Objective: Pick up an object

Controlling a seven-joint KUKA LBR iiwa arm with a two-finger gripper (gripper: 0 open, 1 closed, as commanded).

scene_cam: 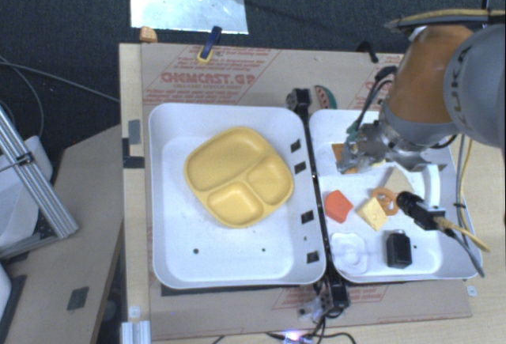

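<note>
A: Step in hand, judged from the pose: descent over the right bin (455, 259), before any lift. Gripper (353, 160) low at centre right of the frame, over the bin's upper left corner. Opening of the pincer: cannot tell, tips dark and blurred; nothing seen held.

B: Whereabouts of the task's thing?

A: No single target named. Candidates all in the right bin: orange block (337, 206) at lower centre right; yellow wedge (371, 213) just beside it; orange ring (387, 198) touching the wedge's upper edge; black block (398, 249) toward the lower right; white piece (349, 246) near the bin's lower left corner; a brownish item (340, 151) at the gripper tips, partly hidden.

B: Requirement for the next move?

A: Probably closure on whatever lies beneath the tips, then a straight rise; grip to be confirmed by sight of an item between the tips.

B: Count of each?

A: Bins: two. Yellow divided tray (237, 175): one, in the left bin (170, 200), three compartments. Loose items in the right bin: at least six, one of each kind.
</note>
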